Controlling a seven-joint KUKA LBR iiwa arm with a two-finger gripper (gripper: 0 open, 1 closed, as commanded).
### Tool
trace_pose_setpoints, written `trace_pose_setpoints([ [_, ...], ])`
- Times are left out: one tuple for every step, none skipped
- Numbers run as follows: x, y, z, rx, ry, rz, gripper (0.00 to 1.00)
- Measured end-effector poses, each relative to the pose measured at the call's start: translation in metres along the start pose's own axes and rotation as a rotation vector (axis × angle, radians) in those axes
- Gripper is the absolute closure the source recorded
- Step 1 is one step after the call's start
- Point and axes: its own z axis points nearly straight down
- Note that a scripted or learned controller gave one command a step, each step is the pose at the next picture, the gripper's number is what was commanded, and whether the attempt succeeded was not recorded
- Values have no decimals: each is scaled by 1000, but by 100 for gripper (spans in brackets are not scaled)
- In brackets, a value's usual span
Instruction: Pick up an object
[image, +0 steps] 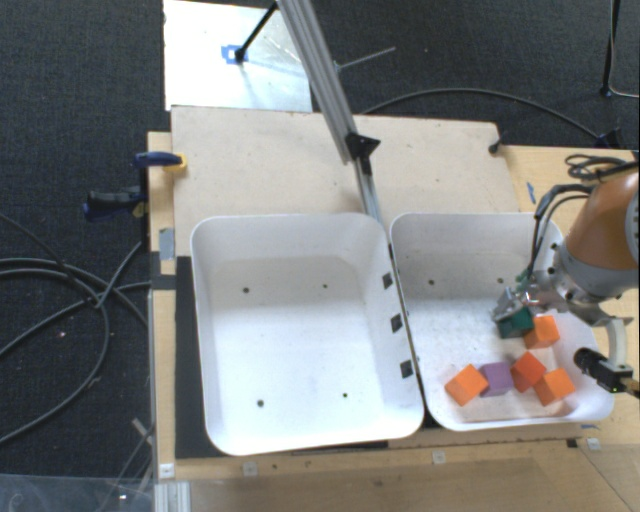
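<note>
We are looking down on two white bins sitting side by side on the bench. The arm (600, 235) is reaching in from the right, over the right bin (440, 250). Its gripper (515, 308) is hanging low above the bin floor, and a dark green block (516, 323) is sitting right at its tip, but we cannot tell whether the fingers are clamping it or merely touching it. The green block is lying tilted, with no clear long axis that we can make out. Just right of it an orange cube (545, 331) is resting. Nearer to us, a loose row is lying along the bin's near wall: an orange block (465, 384) on the left, a purple block (497, 378) touching it, then two more orange blocks (528, 371) (555, 385).
</note>
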Motion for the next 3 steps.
trace_pose_setpoints([
  [62, -15, -102, -8, 2, -11, 100],
  [139, -15, -96, -1, 6, -15, 100],
  [237, 42, -97, -4, 6, -16, 100],
])
